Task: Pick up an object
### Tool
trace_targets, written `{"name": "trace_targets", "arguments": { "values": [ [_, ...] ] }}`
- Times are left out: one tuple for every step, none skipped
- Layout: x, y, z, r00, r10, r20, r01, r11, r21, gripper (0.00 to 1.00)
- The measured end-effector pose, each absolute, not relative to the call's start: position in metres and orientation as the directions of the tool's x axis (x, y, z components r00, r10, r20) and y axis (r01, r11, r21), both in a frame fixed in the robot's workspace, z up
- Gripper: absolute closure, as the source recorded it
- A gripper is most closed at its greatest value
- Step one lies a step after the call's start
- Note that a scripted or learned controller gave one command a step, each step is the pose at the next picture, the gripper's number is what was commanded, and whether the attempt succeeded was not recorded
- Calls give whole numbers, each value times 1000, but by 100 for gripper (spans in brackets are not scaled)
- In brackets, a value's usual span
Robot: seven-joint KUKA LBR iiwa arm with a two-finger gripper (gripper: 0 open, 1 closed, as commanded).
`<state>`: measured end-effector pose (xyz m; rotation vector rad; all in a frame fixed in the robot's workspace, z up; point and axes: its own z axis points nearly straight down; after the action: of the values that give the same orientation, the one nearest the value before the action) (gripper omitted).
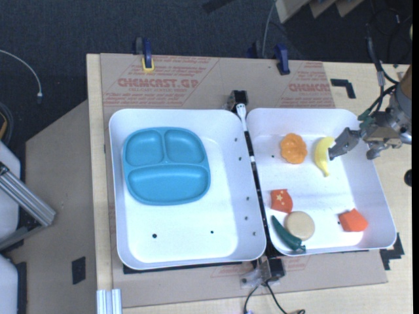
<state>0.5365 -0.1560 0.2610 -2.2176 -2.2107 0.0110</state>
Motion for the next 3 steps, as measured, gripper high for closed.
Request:
{"name": "trace_targets", "arguments": {
  "values": [
    [539, -156, 267, 0, 1000, 0, 1000, 0, 0, 0],
    [540, -156, 224, 1, 1000, 2, 1000, -1, -5, 0],
    [532, -158, 163, 1, 1000, 2, 1000, -1, -8, 0]
  ]
}}
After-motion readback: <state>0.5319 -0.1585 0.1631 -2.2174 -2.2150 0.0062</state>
